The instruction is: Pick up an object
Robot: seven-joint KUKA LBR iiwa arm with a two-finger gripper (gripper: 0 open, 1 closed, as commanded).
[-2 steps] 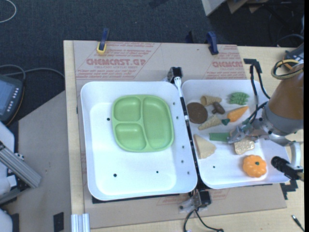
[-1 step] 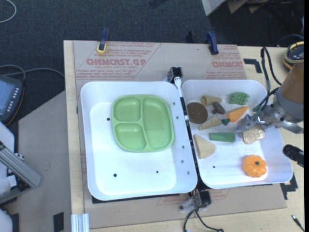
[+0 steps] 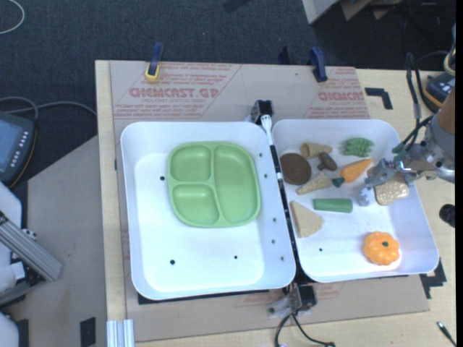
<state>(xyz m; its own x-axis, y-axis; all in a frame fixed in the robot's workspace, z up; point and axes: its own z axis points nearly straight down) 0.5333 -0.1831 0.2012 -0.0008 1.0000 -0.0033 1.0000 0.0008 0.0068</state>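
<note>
My gripper (image 3: 377, 178) reaches in from the right over the right side of the right bin (image 3: 412, 223). A tan textured piece (image 3: 392, 192) lies right under it, touching or nearly so. An orange carrot (image 3: 354, 170) sits just left of the gripper. Further left lie a green leafy piece (image 3: 357, 147), a round brown cookie (image 3: 295, 168), a green bar (image 3: 332, 205), a tan triangular slice (image 3: 307, 220) and a pale wedge (image 3: 313, 186). An orange pumpkin (image 3: 381, 248) rests near the bin's front right.
A light green divided plate (image 3: 214, 183) lies in the left bin (image 3: 145, 215). Small tan and dark brown pieces (image 3: 320, 155) sit at the back of the right bin. Clamps (image 3: 153, 62) hold the cardboard at the rear. Cables hang at the right.
</note>
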